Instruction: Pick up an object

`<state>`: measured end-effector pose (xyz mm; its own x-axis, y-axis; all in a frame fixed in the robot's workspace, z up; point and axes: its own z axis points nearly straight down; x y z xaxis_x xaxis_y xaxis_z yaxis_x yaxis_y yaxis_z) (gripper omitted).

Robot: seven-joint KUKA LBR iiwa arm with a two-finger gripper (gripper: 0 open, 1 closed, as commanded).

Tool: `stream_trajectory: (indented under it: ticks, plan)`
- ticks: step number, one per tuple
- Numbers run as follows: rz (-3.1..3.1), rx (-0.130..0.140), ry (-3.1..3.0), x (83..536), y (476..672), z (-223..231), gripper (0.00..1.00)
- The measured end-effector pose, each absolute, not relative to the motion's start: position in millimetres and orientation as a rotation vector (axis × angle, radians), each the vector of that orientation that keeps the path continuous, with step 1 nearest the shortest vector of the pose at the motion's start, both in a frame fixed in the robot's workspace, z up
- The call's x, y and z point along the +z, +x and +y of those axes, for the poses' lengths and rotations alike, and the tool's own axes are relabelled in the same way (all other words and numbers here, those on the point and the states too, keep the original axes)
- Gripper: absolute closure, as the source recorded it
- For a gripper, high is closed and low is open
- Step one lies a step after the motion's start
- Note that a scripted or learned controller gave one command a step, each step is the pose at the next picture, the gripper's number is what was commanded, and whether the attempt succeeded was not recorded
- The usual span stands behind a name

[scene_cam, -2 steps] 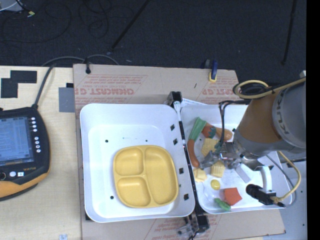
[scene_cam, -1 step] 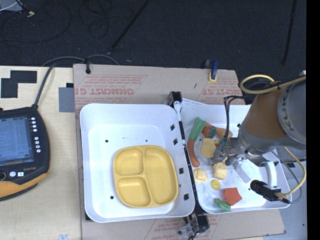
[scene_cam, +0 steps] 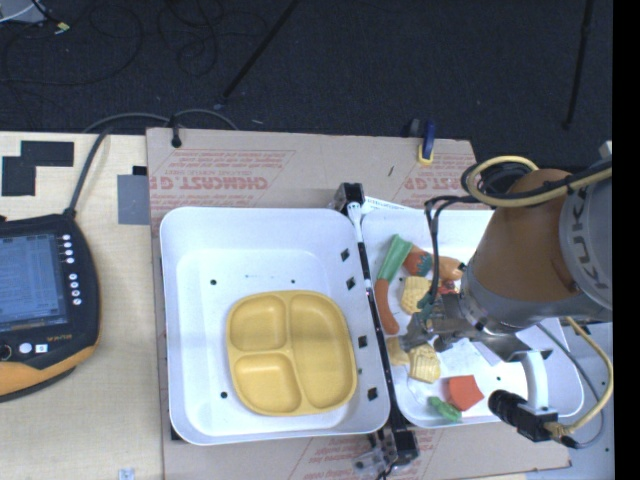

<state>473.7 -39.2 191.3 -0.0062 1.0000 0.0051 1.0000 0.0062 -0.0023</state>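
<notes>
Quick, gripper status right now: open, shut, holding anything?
Gripper: cannot be told; it sits low among the toy food pieces in the right bin.

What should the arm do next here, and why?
Probably lower the claw a little onto the yellow piece just below it. The claw hangs low over the right bin, among the small objects, and I see nothing between its fingers.

On the flat brown cardboard sheet (scene_cam: 250,173) under the bins, we read red upside-down print, roughly "CHEMCRZT".

small toys (scene_cam: 424,364) jumbled, right bin (scene_cam: 470,420)
</notes>
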Motion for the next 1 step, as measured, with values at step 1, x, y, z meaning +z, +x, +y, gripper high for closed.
stream_trajectory:
  ticks: [1]
  plan:
    - [-2.229,-0.008,-2.216,271.1,476.8,6.2,1.0]
